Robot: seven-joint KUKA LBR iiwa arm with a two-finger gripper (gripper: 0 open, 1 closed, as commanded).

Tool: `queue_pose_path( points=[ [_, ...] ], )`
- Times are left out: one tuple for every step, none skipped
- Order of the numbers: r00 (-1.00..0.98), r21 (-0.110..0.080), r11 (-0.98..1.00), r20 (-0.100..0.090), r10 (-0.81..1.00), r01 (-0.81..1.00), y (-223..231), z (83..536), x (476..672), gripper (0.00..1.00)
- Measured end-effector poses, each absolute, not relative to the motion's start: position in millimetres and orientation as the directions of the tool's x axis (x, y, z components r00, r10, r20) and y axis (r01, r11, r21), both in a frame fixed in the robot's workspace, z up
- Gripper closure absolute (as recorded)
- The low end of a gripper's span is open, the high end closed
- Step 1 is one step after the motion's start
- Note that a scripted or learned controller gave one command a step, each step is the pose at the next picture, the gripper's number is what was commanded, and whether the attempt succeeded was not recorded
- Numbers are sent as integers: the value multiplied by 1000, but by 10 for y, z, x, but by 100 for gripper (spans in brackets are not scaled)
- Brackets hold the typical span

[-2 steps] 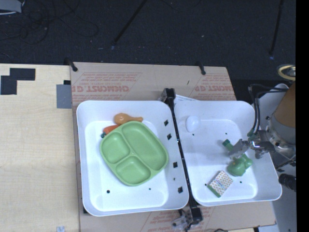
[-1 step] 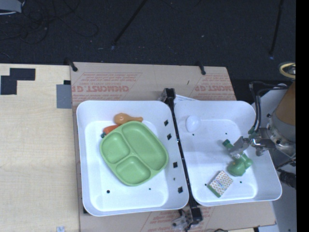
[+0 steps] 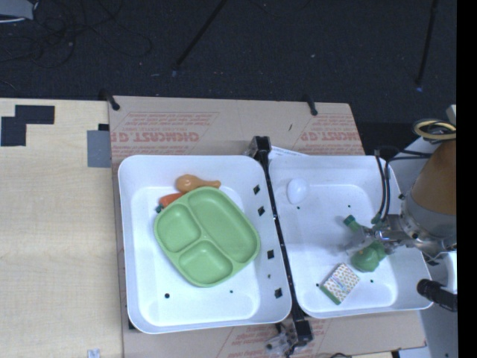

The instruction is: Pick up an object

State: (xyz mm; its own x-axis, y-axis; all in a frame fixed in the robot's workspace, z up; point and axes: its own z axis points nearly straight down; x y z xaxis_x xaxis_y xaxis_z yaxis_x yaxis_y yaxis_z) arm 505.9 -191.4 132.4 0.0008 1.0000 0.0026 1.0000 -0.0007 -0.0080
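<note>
Green toy (image 3: 365, 258) sits in the right bin (image 3: 320, 226), lower right part of the bin floor, close to the right wall. My gripper (image 3: 375, 237) is right over its top edge, coming in from the right of the frame. The spot is blurred, so I cannot tell if I touch the toy, or if I am open or closed on it. A small green bit (image 3: 349, 221) lies just up-left of the toy; whether it is part of the toy, cannot tell.

Packet (image 3: 340, 283) lies tilted just below-left of the toy, near the bin's bottom wall, apart from the toy. White ball (image 3: 297, 191) is at the bin's upper left, near the middle rims, well apart from the toy. Between ball, packet and toy the floor is bare white: open room at bin centre and left. Room is tight on the right, with wall, cables and arm crowding that edge.

Left bin (image 3: 145, 297) holds a green plate (image 3: 205, 236), three-part, taking most of the centre. Orange spoon (image 3: 195, 183) lies at the plate's upper edge, touching or partly under it. A red-orange piece (image 3: 170, 198) pokes out at the plate's upper left. Bare strips run along the left and bottom walls.

Both bins sit side by side on cardboard (image 3: 223, 125), rims meeting mid-frame. Wood bench (image 3: 52, 237) fills the left of the frame.
</note>
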Motion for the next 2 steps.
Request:
queue_pose_path(
  points=[
    [0,-3,0,1,1000,1000,-1901,853,5057,0],
    [5,1,-5,1,1000,1000,-1921,991,5073,100]
  ],
)
